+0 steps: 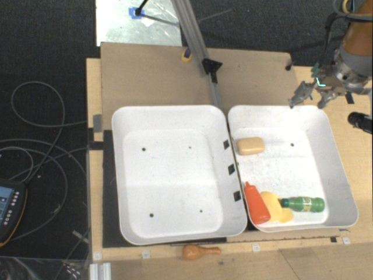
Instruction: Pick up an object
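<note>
at the far left, off the surface (256, 63), black cables (35, 133) loop over the dark floor beside a handheld pendant (10, 206) with a lit screen. the left bin (169, 118) sits on the brown surface with only its small dark holes showing in its floor. a grey pole (192, 34) slants down from the top and ends just behind the seam where the two bins meet. in front of the bins, on the near edge of the surface, lies a small tan pear-shaped piece (200, 251). the right bin (335, 150) holds the things to pick: a tan sponge-like block (250, 146) near its back left, well apart from a cluster at the near edge, where a red bottle (256, 203) lies against the left wall, a yellow object (275, 206) touches it, and a green bottle (304, 203) lies on its side just beside the yellow one. the gripper (313, 95) hangs at the back right corner of that bin, above its rim, with the fingers (299, 93) spread apart and nothing between them, well apart from every object in the bin.
</note>
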{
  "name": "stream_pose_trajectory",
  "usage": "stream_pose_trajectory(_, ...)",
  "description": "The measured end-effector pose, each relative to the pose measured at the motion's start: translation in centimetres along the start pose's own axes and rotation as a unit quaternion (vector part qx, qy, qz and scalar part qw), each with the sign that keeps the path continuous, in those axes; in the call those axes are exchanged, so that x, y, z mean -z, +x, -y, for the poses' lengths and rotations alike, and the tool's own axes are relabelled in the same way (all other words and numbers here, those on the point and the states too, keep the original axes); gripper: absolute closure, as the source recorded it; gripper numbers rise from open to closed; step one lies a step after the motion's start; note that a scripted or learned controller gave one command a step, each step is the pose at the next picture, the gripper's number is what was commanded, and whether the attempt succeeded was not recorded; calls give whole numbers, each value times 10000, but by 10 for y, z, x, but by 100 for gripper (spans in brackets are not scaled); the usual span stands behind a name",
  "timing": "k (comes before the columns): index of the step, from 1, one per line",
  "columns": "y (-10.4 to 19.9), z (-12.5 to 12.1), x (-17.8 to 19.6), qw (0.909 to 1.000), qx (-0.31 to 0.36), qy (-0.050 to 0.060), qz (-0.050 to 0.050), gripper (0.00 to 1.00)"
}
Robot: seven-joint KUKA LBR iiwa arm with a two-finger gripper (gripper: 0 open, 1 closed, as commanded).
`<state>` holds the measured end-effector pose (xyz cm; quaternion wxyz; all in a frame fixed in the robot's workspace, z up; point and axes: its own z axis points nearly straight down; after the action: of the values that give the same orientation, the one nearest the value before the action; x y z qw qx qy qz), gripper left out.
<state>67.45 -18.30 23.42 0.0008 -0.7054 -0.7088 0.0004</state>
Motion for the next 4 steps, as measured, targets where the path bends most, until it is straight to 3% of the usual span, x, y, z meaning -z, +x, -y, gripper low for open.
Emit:
stream_pose_trajectory(1,0,-1,3,10000,14,-19,10,0)
stream_pose_trajectory(4,-1,-7,-145,10000,17,0,4,0)
